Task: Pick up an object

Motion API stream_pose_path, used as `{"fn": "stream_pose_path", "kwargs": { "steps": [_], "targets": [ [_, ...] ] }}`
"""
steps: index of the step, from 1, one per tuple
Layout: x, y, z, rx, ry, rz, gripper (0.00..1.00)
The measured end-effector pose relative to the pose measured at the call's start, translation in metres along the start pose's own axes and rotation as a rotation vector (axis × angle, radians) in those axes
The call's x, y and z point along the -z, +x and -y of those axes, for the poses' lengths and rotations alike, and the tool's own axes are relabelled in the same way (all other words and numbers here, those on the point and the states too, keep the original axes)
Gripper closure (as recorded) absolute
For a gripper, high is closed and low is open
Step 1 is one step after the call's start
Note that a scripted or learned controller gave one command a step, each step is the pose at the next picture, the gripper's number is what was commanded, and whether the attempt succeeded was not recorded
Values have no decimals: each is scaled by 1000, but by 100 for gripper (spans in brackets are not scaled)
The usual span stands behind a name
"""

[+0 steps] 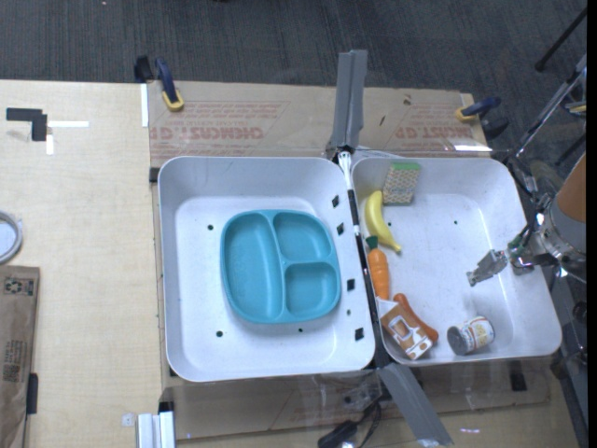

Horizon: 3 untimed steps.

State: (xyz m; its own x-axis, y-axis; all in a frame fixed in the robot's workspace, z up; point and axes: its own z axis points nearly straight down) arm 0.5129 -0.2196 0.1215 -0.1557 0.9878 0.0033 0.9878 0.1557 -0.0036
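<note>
A small can (470,335) lies on its side at five o'clock in the right bin (522,348): light, stiff, slick, likely to roll, best pinched across its body. Just beyond, at three o'clock, the hand (487,269) hangs released, grasping nothing.

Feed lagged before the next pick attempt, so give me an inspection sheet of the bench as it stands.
Surface: two white bins side by side, left bin, right bin.
Job's things: right bin holds sponge, banana, carrot, orange packet, small can.
Clutter: blue divided plate in left bin; tape roll on bench.
Grippers: gripper low over right bin's right side, jaws state unclear, nothing seen held.
Cables: nothing seen.
Surroundings: clamps on the cardboard's back edge.
</note>
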Motion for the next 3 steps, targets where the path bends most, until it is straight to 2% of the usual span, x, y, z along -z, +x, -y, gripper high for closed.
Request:
{"fn": "stream_pose_path", "kwargs": {
  "steps": [1, 2, 3],
  "targets": [
    [-31, 40, 27, 133, -1, 2, 0],
    [100, -2, 6, -228, -2, 4, 0],
    [-9, 20, 34, -462, 0, 0, 0]
  ]
}}
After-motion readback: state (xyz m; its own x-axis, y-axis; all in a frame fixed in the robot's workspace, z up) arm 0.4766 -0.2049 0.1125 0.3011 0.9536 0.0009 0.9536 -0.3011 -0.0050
